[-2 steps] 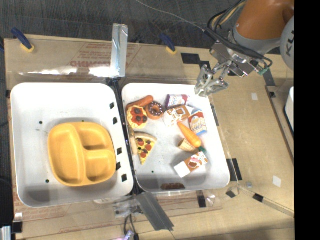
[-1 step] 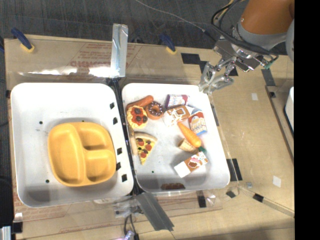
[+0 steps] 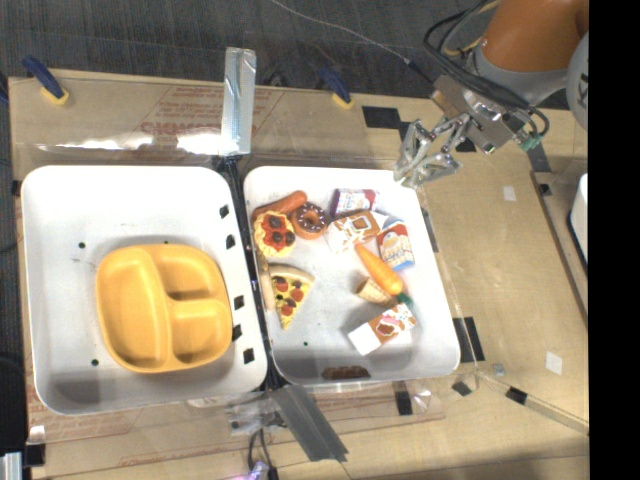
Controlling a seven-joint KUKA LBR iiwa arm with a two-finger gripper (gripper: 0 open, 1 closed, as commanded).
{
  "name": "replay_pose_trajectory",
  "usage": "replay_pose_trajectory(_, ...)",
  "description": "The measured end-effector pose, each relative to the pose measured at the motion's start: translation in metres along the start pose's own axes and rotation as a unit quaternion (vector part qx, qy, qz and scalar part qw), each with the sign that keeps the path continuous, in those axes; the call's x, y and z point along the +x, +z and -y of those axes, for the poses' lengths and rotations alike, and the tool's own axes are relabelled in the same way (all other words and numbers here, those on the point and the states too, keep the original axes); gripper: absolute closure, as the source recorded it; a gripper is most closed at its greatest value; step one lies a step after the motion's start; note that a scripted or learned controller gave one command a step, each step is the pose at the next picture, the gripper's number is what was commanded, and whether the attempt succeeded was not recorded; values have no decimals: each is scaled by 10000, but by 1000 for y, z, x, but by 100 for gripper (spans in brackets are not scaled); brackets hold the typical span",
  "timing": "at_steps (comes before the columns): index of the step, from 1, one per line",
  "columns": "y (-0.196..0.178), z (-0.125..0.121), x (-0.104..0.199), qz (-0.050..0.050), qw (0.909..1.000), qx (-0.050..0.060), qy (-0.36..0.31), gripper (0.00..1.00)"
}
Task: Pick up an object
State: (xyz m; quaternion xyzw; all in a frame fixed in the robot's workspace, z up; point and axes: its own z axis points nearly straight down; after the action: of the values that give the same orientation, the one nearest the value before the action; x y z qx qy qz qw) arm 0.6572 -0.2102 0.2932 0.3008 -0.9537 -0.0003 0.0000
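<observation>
Lying at centre left, one yellow sectioned plastic tray (image 3: pixel 163 306) is occupying the left white bin (image 3: pixel 60 193). Nine toy foods, including one orange carrot (image 3: pixel 379 268), are sitting loose in the right white bin (image 3: pixel 430 363) as candidates for picking. Upper right, the gripper (image 3: pixel 425 160) is hovering, fingers spread, gripping nothing.

The arm (image 3: pixel 530 18) runs off the top edge, so just its orange band and wrist show. The gripper (image 3: pixel 425 158) is too blurred to make out. The carrot (image 3: pixel 379 268) partly covers a wedge-shaped toy (image 3: pixel 373 290).
</observation>
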Motion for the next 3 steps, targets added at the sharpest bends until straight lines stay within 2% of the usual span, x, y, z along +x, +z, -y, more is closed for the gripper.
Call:
replay_pose_trajectory(1,13,-6,-5,4,9966,2,-824,100)
replay_pose_trajectory(2,4,-2,-2,12,9916,14,-1297,100)
replay_pose_trajectory(3,43,-2,-2,-1,9638,-12,-2665,100)
